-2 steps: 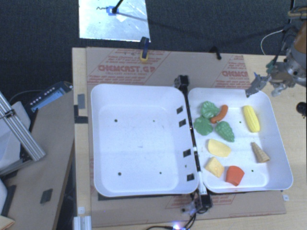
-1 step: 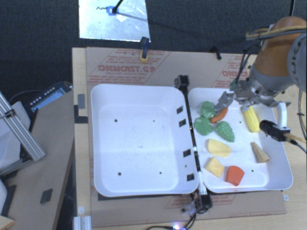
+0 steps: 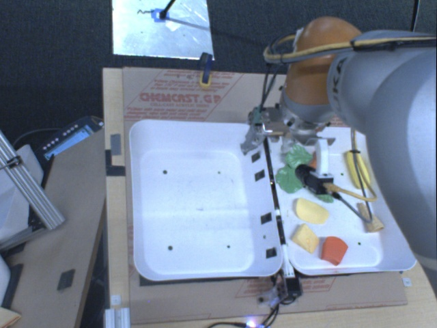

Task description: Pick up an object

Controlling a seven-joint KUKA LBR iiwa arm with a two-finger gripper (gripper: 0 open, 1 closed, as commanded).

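Observation:
The right bin holds a crumpled green piece, a yellow oval, a yellow wedge, an orange-red block, a long yellow piece and a brush with a wooden handle. My gripper hangs low over the far left part of this bin, right above the green piece. The wrist and arm hide its tips and part of the green piece, and nothing shows as held.
The left bin lies beside it, across a divider with black clips. The big grey arm covers the right bin's far right corner. Cardboard lies under both bins, with a shiny sheet behind.

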